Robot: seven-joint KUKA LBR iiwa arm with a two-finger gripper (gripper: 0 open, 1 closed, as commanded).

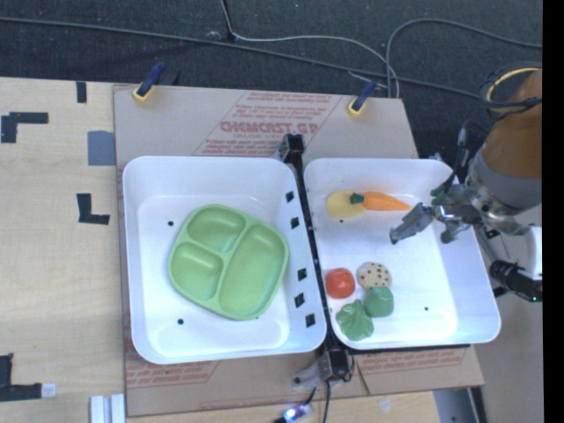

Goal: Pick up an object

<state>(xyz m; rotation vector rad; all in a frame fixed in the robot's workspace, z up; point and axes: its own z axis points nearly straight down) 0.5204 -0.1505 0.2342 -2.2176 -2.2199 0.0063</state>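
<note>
While the arm (511, 148) leans in over the right edge of the right bin (458, 324), its jaws hang above the bin's upper right part, spread apart with nothing between them. The nearer prong points down and to the left, towards the middle of the bin floor, and touches none of the toys.

Every candidate for picking lies in that right bin. Near its upper left corner sits a yellow toy fruit (339, 204), and an orange carrot (386, 202) lies lengthwise just beside it, its green end against the fruit and its tip pointing towards the jaws. Lower down, close to the divider, four small pieces cluster together: a red tomato (340, 281), a speckled cookie (374, 275) just to its right, a rounded green piece (380, 302) below the cookie, and a leafy green piece (355, 321) nearest the front wall. The jaws are nearer to the carrot than to this cluster, yet apart from both.

The left bin (145, 236) holds a green divided plate (231, 260), lying flat and turned at a slant. Both bins rest on a cardboard sheet (264, 122) fixed by two yellow clamps (148, 84) at its far edge, on a pale wooden surface (53, 280). A thin cable (308, 40) runs across the dark floor behind.
</note>
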